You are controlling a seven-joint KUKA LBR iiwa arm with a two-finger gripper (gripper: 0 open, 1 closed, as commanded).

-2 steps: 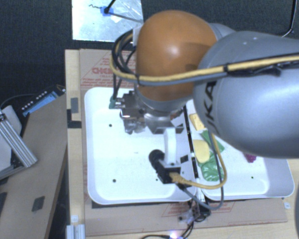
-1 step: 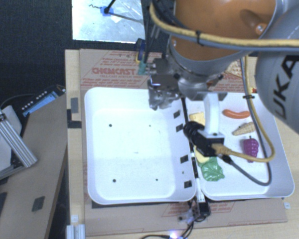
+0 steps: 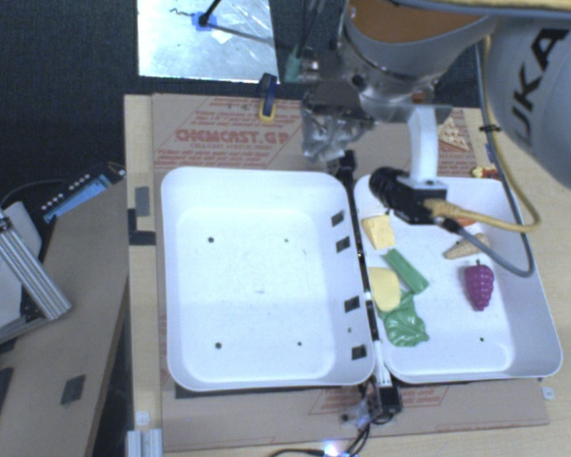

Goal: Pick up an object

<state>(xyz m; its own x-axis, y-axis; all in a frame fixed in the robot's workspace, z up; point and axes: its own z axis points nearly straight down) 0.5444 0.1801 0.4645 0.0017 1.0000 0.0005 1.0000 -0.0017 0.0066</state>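
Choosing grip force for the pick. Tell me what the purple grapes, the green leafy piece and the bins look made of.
Purple grapes: likely moulded plastic toy food; one smooth lumpy piece, faint sheen.
Green leafy piece: probably soft plastic or rubber; glossy, ruffled, uniform colour.
Bins: thin formed white plastic, it seems; matte, rounded corners, raised rim.
Materials are judged by look alone.

I read "CHEMCAST G P" in red on the brown board [image 3: 230, 133] under the bins; "KA" on my arm [image 3: 542, 84].
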